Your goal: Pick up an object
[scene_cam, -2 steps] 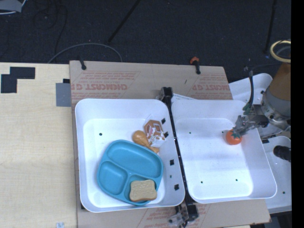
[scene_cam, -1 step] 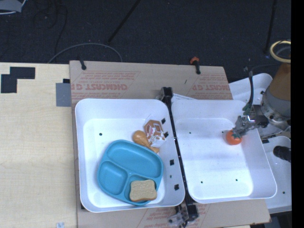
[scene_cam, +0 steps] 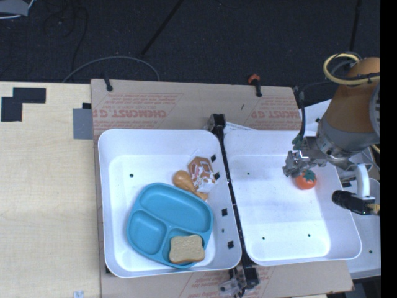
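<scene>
A slice of tan bread [scene_cam: 186,249] lies in the near compartment of a blue plastic divided tray [scene_cam: 167,222] in the left white bin [scene_cam: 115,166]. Behind the tray sit a yellowish drumstick-shaped toy [scene_cam: 185,180] and a brown-and-white patterned wrapper [scene_cam: 202,171]. In the right white bin [scene_cam: 279,241], the metal gripper [scene_cam: 298,166] sits right over a small orange-red round toy [scene_cam: 305,180]; whether it grips it cannot be told. Cardboard [scene_cam: 186,107] under the bins reads "CHEMCAST" reversed. The pale wooden desk [scene_cam: 43,191] extends left; dark floor with cables lies beyond.
</scene>
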